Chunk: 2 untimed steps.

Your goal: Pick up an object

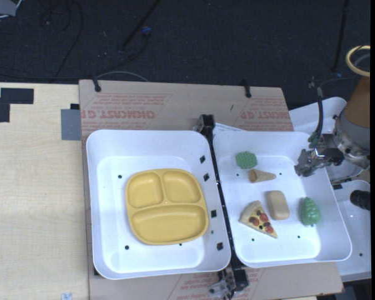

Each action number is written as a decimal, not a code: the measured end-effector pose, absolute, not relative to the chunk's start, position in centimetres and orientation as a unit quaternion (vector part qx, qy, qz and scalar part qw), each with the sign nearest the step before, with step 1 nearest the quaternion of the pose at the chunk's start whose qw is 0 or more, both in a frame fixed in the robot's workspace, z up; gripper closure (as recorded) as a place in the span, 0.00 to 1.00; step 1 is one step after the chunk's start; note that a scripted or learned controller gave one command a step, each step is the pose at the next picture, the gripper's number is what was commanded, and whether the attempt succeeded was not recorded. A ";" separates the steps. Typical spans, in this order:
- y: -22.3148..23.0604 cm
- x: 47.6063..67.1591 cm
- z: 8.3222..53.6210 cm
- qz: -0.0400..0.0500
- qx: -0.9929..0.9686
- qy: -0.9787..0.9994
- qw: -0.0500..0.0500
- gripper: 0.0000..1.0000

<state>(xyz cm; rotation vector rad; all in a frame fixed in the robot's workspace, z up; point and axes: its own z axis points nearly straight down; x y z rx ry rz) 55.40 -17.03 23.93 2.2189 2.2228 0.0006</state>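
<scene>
Two shallow white plastic bins sit side by side on the bench, over a sheet of brown cardboard [175, 105]. The left bin [106, 161] carries a yellow plastic tray with three compartments [167, 205]. The right bin [337, 242] has five small toy foods scattered in it.

The flat toy pizza slice with red dots [259, 219] lies on a diagonal, its crust edge running from upper left to lower right and its tip pointing up toward the tan piece. Touching or just beside it on the right, the tan rounded toy bread roll [277, 204] stands with its long axis nearly up-and-down in the view. The small brown toy ice-cream cone [260, 176] lies almost level, narrow end pointing right. Just above it sits a bumpy green toy lump [245, 160], and a second green, grape-like cluster [310, 211] lies near the right wall, long axis up-and-down.

The gripper [307, 165] hangs at the bin's upper right edge. The cone's tip is the nearest thing to it, off to its left and a little lower; the green cluster lies below it. Nothing sits between the fingers, though how far apart they stand I cannot tell. The grey arm with its orange band [361, 105] comes in from the right, wrist angled down and leftward.
</scene>
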 end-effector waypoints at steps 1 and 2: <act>-11.0 55.2 24.3 0.000 0.705 0.709 -0.002 1.00; -6.1 55.2 23.5 0.000 0.706 0.709 -0.002 1.00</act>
